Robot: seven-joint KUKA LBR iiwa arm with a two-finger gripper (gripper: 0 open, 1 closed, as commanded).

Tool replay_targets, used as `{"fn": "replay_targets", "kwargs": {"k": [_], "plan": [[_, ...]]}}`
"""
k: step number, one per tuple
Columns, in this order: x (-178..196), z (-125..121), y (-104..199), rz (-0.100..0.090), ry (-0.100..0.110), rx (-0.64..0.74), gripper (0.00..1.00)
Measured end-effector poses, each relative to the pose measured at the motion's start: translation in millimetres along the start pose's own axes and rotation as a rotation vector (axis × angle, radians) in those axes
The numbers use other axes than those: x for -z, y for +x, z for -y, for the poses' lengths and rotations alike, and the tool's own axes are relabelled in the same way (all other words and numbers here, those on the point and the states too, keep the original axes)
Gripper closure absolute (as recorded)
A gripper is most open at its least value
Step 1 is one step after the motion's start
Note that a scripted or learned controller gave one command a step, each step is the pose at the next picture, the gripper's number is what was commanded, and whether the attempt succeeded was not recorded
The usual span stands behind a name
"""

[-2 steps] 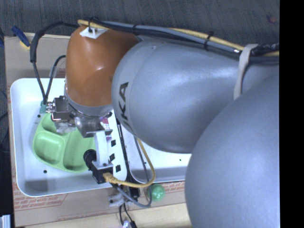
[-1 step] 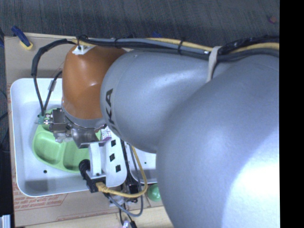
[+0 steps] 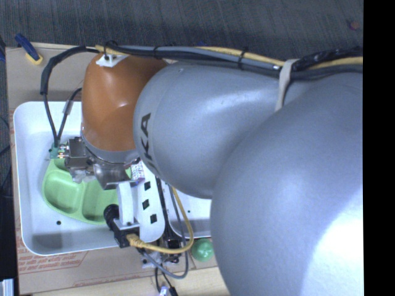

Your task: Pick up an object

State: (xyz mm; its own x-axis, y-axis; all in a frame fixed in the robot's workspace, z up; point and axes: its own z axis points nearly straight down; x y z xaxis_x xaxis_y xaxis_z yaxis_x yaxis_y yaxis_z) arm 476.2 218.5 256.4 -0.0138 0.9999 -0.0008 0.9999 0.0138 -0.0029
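A light green plastic tray-like object (image 3: 69, 193) lies in the left white bin (image 3: 28, 165), partly under the wrist. The arm's orange band and grey body cover most of the bin. My gripper reaches down over the green object, near its upper right part; the wrist hides the tips. A small green ball (image 3: 202, 250) peeks out at the bin's lower right, beneath the arm.
The grey arm covers the right bin and most of the bench. A blue and yellow item (image 3: 28, 48) lies on the bench at the top left, outside the bin. Cables loop along the arm's top.
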Motion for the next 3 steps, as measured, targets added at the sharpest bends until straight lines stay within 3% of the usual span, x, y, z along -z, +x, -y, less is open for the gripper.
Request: {"fn": "replay_targets", "kwargs": {"k": [3], "plan": [[30, -1, 2, -0.001, -0.002, 0.024, 1.0]]}}
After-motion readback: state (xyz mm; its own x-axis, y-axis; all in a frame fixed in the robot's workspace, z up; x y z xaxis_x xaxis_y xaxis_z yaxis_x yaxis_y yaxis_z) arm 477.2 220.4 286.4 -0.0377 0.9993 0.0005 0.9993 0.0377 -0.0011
